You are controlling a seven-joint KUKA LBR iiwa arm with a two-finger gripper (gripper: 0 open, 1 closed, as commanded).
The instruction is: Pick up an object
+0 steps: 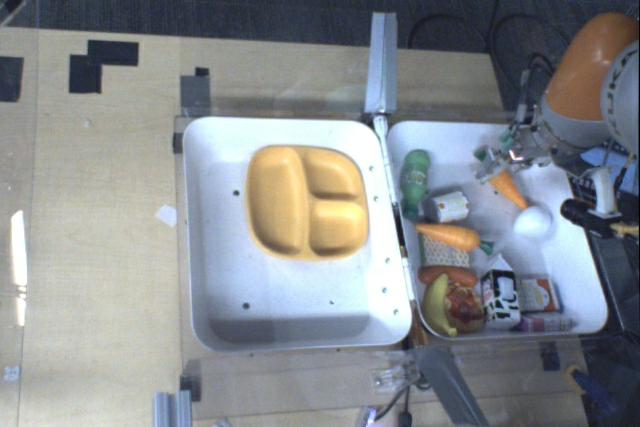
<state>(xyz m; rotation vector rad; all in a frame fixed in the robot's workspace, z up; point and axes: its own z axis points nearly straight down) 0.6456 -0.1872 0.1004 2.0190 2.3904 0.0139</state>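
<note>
Left bin (pixel 215 245): a shallow white moulded tray with rounded corners, sitting on the pale wooden bench (pixel 90 245).
Yellow tray (pixel 306 201): a smooth, matte plastic dish with three rounded compartments, lying in the upper middle of the left bin.
Right bin (pixel 590 300): the same white shape, touching the left bin along its left wall.
Green bottle (pixel 414 173): glossy, lying near the right bin's upper left corner.
Small can (pixel 448 207): a short cylinder with a white end, resting just below the bottle.
Carrot (pixel 450 236): a smooth orange cone, lying across the left half of the right bin.
Banana (pixel 437 303): yellow and curved, sitting by the lower left corner beside a red crinkly packet (pixel 462 295).
Carton (pixel 518 297): a flat printed box, lying along the lower edge.
White ball (pixel 532 221): round and matte, sitting right of centre.
Arm (pixel 590 80): reaching in from the right, its orange band hanging over the right bin's upper right corner, wrist pointing down and left.
Gripper (pixel 510 155): hovering near the upper edge, just above an orange wedge (pixel 510 188); whether the claw is spread or pressed together I cannot tell.
</note>
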